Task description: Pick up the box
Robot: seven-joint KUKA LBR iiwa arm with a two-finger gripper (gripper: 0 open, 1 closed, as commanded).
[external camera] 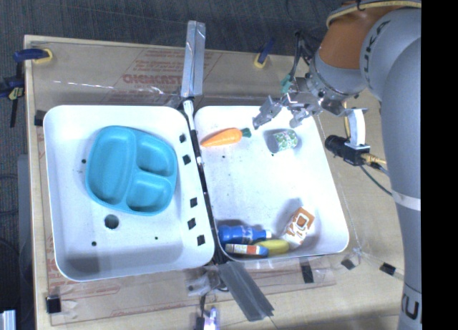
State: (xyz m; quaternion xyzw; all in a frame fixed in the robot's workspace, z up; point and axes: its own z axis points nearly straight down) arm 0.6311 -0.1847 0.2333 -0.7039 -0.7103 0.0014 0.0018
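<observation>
Looking at arm [379, 42]: we see it over the right bin's [325, 178] far edge.
Gripper [283, 112]: fingers spread, nothing between them.
Mid-floor: open.
Box [299, 224]: tilted at the near-right wall, beside the bottles [247, 235].
Carrot [223, 137]: by the divider.

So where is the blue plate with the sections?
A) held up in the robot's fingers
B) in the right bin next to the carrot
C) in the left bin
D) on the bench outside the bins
C: the blue plate lies flat in the left bin, while the carrot lies in the right bin.
</observation>
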